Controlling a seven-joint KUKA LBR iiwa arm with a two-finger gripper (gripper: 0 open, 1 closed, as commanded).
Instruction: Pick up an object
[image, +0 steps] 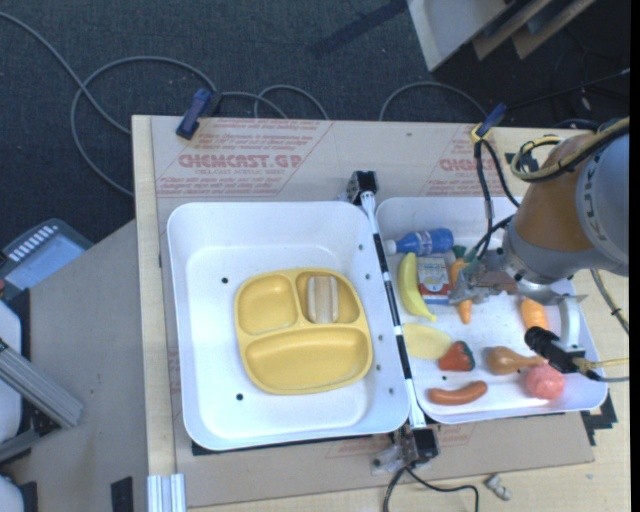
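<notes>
1. The gripper (470, 290) is low in the right bin (570, 398), reaching in from the right. Its tip sits close to a small packet (434, 277) and a carrot (463, 306). I cannot tell if it is open or closed, and I cannot see anything held in it.

2. The toy foods all lie loose in the right bin, so the arm has lots to choose from. There is a banana (411, 288), a blue bottle (424, 242), a strawberry (457, 357), a sausage (456, 393), a chicken leg (507, 359), a pink ball (545, 381) and a small orange piece (535, 314).

3. The thing to pick is most likely one just beside the tip, I think the packet or the carrot. They lie very close together, so grabbing just one may be hard.

4. The left bin (200, 330) holds a yellow tray (300, 350) with three parts. A small bun (321, 298) sits in its top right part.

5. The board (250, 150) under the bins has red writing. It looks like "CHEMCAST GP". The smaller lines are too blurry to read. The packet's label is too small to read.
</notes>
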